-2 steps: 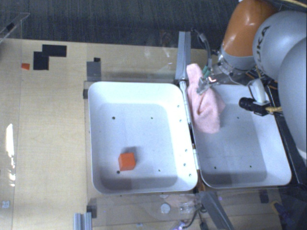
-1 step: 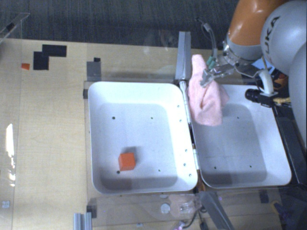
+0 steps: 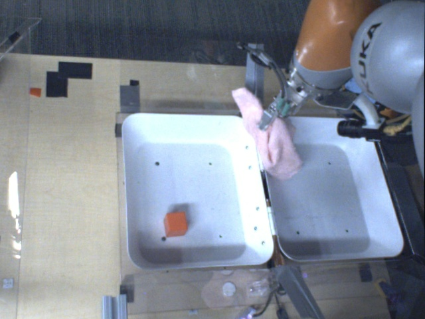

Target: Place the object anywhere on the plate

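Light wood desk [image 3: 66, 198] fills left and lower area, two shallow white bins side by side on it: left bin [image 3: 143, 138], right bin [image 3: 382, 198], touching along the middle. Dark ribbed floor or mat [image 3: 146, 12] runs across the top behind the desk; black L-shaped marker [image 3: 63, 77] and small orange square [image 3: 35, 92] sit on the desk top left, with grey metal brackets [image 3: 130, 97] by the left bin's far corner. Clear plastic panel edge [image 3: 16, 35] at far left, bright glare streak [image 3: 12, 191] on the desk, even overhead light.
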### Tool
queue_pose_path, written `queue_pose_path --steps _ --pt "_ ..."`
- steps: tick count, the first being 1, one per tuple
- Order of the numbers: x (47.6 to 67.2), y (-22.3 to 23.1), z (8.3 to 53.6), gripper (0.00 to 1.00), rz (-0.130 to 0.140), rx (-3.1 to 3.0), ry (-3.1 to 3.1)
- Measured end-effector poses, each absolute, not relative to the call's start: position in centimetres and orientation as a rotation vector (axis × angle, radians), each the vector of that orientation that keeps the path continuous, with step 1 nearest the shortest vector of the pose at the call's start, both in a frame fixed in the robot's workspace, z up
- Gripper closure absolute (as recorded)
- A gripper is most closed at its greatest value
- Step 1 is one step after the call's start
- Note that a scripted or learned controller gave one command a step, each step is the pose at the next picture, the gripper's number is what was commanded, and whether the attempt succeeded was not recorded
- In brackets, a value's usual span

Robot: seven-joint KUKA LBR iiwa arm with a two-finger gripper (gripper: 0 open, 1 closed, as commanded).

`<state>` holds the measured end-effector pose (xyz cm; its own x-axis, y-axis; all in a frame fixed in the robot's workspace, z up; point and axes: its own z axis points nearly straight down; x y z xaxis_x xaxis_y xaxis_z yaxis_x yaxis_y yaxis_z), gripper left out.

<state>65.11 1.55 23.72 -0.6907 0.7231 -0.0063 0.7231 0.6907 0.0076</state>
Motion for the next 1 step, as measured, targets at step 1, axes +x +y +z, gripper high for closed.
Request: queue_pose_path --steps 1 --pt "62.26 6.03 24.68 1.0 0.007 0.632 3.067"
